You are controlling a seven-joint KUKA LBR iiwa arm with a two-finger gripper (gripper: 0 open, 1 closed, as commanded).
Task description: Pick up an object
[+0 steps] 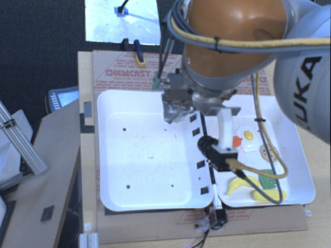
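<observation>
Camera view: the gripper [177,110] hangs above the far right edge of the left bin [139,159], open or closed I cannot tell, while the banana [239,185] and egg [249,136] lie in the right bin [297,175], so a pick likely means shifting rightward.

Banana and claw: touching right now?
Apart. The camera view shows the claw over the left bin, while the banana lies in the right bin, a clear gap between them.
</observation>
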